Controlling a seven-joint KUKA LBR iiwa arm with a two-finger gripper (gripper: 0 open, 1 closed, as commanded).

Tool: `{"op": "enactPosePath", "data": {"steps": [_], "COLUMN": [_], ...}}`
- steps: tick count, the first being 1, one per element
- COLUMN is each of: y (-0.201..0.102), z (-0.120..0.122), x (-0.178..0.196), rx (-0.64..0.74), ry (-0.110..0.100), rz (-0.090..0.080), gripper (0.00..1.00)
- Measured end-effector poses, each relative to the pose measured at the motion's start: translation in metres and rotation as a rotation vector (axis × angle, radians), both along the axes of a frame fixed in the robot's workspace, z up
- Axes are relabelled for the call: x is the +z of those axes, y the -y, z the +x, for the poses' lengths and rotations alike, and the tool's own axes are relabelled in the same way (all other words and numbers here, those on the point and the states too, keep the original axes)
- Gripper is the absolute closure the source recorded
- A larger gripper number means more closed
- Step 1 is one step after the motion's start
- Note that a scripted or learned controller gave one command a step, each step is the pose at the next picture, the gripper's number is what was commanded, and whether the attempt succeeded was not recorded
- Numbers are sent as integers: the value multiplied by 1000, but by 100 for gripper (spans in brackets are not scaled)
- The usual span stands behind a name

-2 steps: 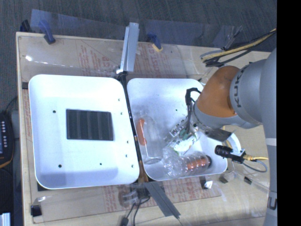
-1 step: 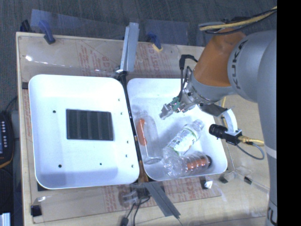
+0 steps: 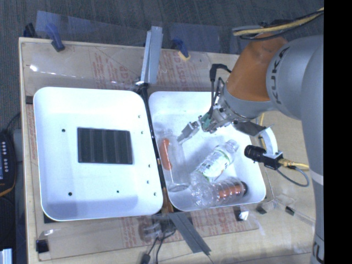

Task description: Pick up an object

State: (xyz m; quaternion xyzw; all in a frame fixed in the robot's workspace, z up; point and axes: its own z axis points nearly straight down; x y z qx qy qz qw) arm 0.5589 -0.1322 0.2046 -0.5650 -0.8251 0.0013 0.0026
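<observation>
The counter [image 3: 82, 230] carries two white bins; the right bin [image 3: 165, 106] holds the clutter. A clear plastic bottle [image 3: 217, 161] lies slanted mid-bin, probably light, slick and crushable, best gripped across its labelled middle. The end effector [image 3: 190, 130] hovers nearby, fingers parted, holding nothing.

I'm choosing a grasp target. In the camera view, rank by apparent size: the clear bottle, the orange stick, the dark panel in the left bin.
1. Dark panel, largest.
2. Clear bottle.
3. Orange stick, smallest.
All lie at similar depth, so the order seems safe.
</observation>
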Motion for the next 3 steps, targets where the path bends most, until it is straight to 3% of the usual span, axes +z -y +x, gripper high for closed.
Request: {"op": "enactPosePath", "data": {"steps": [1,2,3], "y": [45,77,77], "z": [-23,-27,-27], "x": [-43,-117,-110], "rx": [-109,-49,-45], "ry": [-3,0,-6], "rz": [0,2,4], "gripper": [0,0,100]}}
